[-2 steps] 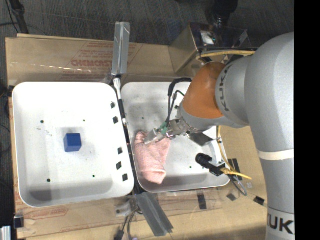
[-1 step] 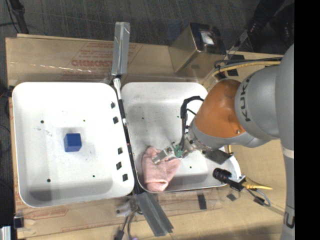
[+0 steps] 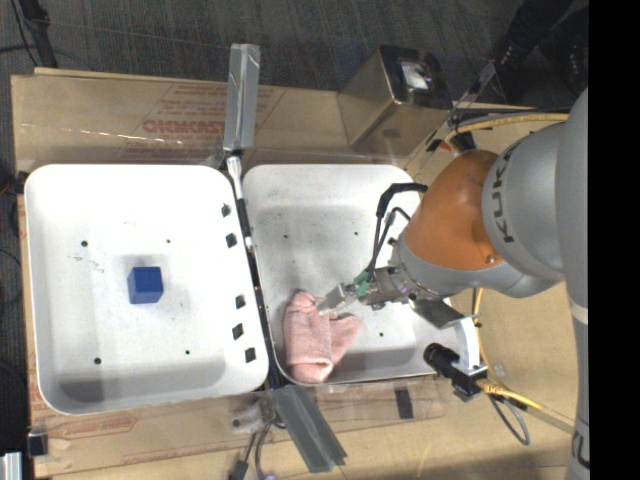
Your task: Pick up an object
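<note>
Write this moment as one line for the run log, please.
arm: reaching into right bin | gripper: at pink cloth, grasp not confirmed | blue cube: left bin, untouched | status: pick not done

Two bins here, left bin (image 3: 60, 268) and right bin (image 3: 300, 198), both smooth white plastic with a soft sheen, dotted with small dark specks. In the left one, a blue cube (image 3: 146, 284), matt and hard-edged. By the right bin's near edge, a pink cloth (image 3: 308, 340), soft, fuzzy, rumpled. The arm (image 3: 530, 218) shows smooth grey casing and a glossy orange band (image 3: 455, 218). Flat brown cardboard (image 3: 120, 113), matt, printed red, lines the surface's far edge.
</note>
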### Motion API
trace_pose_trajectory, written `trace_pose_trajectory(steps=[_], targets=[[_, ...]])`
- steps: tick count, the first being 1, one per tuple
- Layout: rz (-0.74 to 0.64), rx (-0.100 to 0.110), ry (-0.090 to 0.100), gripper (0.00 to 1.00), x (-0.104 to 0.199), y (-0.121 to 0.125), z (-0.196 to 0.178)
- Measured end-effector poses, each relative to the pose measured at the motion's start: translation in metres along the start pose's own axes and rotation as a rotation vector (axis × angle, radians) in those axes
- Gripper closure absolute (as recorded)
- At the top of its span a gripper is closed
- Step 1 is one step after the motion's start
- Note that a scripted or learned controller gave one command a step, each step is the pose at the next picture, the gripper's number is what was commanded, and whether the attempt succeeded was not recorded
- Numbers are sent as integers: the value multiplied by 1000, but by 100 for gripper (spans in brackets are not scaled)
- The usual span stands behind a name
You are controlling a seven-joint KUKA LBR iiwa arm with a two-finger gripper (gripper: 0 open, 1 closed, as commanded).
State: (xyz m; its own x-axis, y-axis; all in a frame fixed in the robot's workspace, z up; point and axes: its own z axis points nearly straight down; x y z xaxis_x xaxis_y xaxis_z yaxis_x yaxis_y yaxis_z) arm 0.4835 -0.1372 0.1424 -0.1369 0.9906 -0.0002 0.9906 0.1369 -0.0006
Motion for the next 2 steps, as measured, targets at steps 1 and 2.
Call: trace_pose_trajectory(steps=[1,2], targets=[[-55,-2,1,0,26,12,49],[-62,-2,3,100,27,13,39]])
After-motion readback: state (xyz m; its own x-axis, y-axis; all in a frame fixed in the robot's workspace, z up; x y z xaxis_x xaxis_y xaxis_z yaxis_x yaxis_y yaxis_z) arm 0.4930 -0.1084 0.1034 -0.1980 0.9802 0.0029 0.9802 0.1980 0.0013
